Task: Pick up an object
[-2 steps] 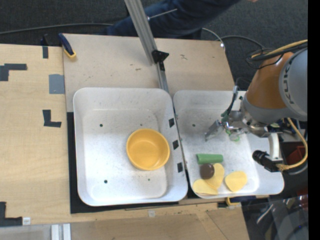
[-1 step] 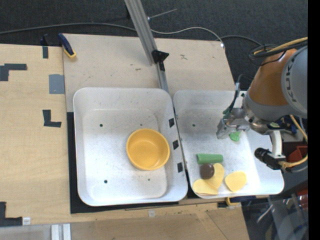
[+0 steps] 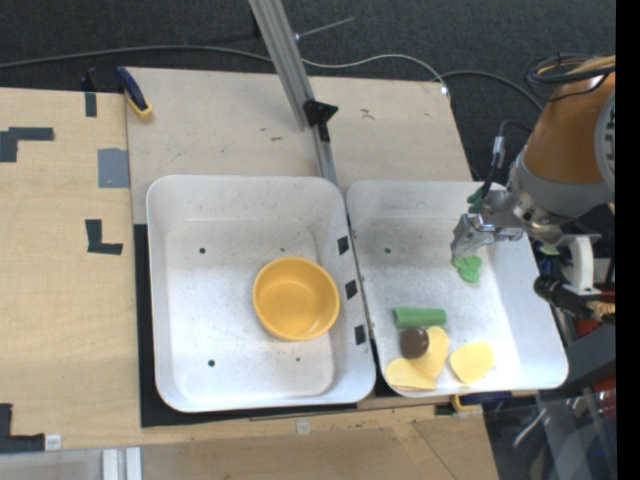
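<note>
Approach step, by the look of it: gripper (image 3: 472,236) low over right bin (image 3: 400,208) near its far right edge (finger state can't be told), green lump (image 3: 467,267) just beneath it, unlifted; next move likely calls for closing squarely, then lifting.

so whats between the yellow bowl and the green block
The two bins' touching walls, with small black clips on them, plus bare white floor on either side, lie between the bowl and the block in the camera view.

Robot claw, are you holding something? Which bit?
Cannot be told: the gripper sits just above a small green piece in the right bin, but no grasp shows.
</note>
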You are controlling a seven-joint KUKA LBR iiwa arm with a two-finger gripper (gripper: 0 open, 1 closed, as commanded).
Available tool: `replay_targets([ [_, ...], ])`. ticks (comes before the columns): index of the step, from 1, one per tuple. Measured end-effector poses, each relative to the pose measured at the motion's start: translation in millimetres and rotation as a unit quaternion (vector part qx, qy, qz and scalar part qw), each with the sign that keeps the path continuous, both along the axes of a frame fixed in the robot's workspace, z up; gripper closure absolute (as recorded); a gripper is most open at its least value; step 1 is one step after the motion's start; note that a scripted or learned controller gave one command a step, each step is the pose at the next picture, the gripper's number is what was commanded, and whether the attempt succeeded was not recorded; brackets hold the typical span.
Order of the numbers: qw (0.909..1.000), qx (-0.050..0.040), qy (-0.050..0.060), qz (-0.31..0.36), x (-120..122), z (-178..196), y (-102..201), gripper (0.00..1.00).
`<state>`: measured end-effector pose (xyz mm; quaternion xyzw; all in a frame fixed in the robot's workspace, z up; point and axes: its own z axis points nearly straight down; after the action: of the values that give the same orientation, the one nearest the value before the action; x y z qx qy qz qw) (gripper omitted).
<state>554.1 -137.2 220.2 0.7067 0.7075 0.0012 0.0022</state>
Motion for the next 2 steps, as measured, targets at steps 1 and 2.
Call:
replay_targets([
  [1,1.0000,0.0005,0.001,0.000,1,25,0,1.00],
  [2,1.0000,0.0018,0.003,0.003,16,31,57,1.00],
])
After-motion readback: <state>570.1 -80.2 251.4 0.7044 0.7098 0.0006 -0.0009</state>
